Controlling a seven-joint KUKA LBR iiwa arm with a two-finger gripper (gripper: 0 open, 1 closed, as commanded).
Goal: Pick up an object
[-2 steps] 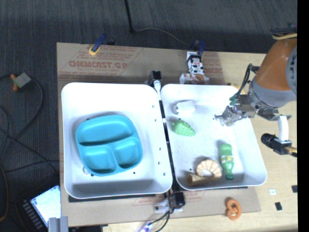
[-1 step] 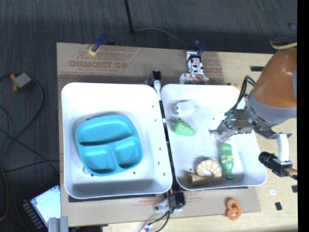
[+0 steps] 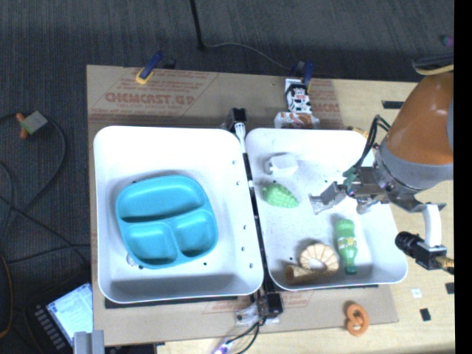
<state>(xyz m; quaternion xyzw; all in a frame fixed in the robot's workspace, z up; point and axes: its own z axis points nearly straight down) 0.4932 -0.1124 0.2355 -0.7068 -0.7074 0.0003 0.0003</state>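
The gripper (image 3: 329,196) hovers just above the green bottle (image 3: 345,246) – open or closed, I can't tell – and should centre over it before descending.

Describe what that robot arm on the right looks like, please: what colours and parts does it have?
The arm is bulky and rounded, with a wide orange band over a grey section. Black cables loop along its near side. Below the grey part sits the end effector, a cluster of grey metal pieces. A white bracket with a black cylindrical part hangs off the arm's lower side.
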